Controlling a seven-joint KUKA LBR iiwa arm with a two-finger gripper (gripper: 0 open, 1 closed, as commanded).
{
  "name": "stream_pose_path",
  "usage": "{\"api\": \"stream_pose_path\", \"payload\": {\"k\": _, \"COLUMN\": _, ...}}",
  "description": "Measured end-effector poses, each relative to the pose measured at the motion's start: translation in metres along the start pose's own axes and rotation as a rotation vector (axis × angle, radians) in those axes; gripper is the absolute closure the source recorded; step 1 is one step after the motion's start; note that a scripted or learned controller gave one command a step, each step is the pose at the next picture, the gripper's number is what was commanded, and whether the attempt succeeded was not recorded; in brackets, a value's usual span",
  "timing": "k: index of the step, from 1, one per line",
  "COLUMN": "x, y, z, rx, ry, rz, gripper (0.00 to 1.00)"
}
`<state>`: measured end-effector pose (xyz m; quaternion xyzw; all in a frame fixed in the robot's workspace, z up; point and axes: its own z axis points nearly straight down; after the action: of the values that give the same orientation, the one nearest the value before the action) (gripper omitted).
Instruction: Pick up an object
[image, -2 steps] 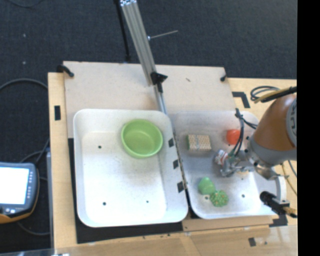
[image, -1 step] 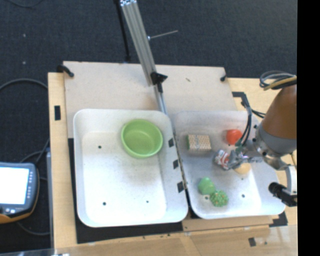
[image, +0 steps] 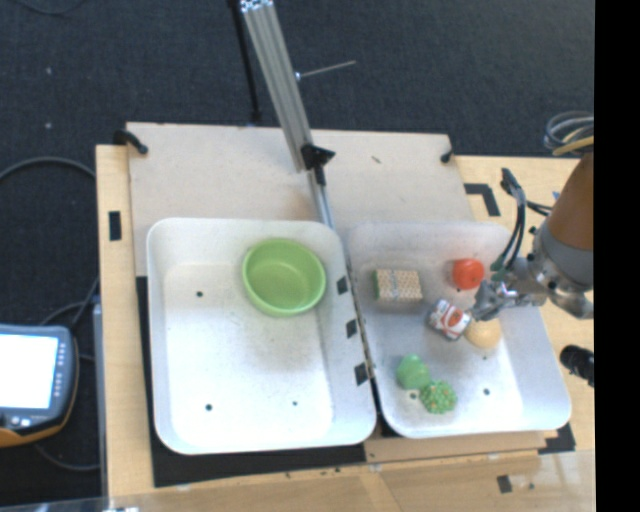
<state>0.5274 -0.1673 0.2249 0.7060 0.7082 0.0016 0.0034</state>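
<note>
Dark carpet surrounds the bench (image: 420, 160); left bin (image: 200, 400) holds a green bowl (image: 284, 276); right bin (image: 530, 390) holds a block (image: 398, 285), red ball (image: 467, 272), can (image: 449, 319), yellow ball (image: 484, 335) and two green pieces (image: 426, 385); the gripper (image: 490, 302) hangs just above the yellow ball, its grip state impossible to tell.

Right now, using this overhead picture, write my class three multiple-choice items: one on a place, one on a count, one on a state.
1. Where is the green bowl?
A. left bin
B. right bin
C. the bench

2. How many green things lie in the right bin?
A. none
B. two
C. four

3. How does the green bowl stand?
A. upside down
B. on its side
C. upright, mouth up

Answers: 1 A, it sits in the left bin. 2 B, a smooth green piece and a bumpy green piece lie together. 3 C, its hollow inside shows.
</note>
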Motion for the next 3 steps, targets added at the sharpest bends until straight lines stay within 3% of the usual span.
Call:
{"api": "stream_pose_path", "payload": {"k": 1, "x": -0.001, "y": 0.002, "z": -0.044, "rx": 0.000, "ry": 0.000, "rz": -0.001, "gripper": 1.00}}
{"api": "stream_pose_path", "payload": {"k": 3, "x": 0.093, "y": 0.052, "z": -0.023, "rx": 0.006, "ry": 0.002, "rz": -0.003, "gripper": 1.00}}
